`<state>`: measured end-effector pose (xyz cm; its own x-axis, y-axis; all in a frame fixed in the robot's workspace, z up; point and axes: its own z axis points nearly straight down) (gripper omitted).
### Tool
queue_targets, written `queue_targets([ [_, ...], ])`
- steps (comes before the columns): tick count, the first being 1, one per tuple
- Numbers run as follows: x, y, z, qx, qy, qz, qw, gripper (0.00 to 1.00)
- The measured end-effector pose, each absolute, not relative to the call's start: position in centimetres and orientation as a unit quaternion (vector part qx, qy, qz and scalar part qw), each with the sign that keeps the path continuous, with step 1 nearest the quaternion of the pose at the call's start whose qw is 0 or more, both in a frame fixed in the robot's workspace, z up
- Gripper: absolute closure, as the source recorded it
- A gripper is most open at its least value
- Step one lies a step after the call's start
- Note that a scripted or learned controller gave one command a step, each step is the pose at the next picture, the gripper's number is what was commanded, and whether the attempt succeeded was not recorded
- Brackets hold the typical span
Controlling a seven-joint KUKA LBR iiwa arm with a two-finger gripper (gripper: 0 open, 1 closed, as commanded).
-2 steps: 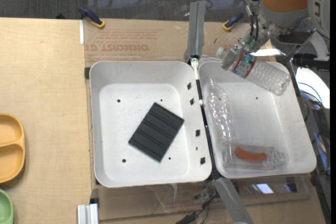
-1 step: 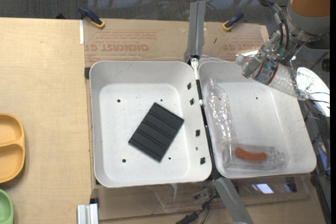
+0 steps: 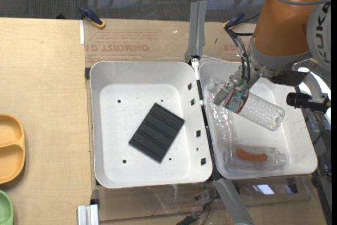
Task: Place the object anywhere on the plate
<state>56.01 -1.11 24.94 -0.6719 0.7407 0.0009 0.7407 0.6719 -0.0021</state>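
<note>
A flat black ridged plate [image 3: 157, 131] lies at a slant in the middle of the left bin [image 3: 105, 81]. A clear plastic bottle [image 3: 260, 110] lies tilted in the right bin [image 3: 300, 163], its near end right against my gripper [image 3: 231, 95]. The gripper hangs over the upper left part of the right bin, below the orange band of the arm [image 3: 287, 13]. The bottle's end at the gripper is partly hidden by it.
A second clear bottle holding something orange [image 3: 255, 156] lies near the right bin's front wall. Crumpled clear plastic [image 3: 224, 124] sits along that bin's left side. An orange divided dish [image 3: 10, 147] rests on the wooden bench at the far left, with a green item [image 3: 4, 208] below it.
</note>
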Motion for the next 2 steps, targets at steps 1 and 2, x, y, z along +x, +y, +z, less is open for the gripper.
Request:
queue_targets([
  [1,59.6,-7.8,23.7,-0.373,-0.928,0.0007,0.000,1.00],
  [2,57.2,-5.4,25.5,-0.321,-0.947,0.0002,0.000,1.00],
])
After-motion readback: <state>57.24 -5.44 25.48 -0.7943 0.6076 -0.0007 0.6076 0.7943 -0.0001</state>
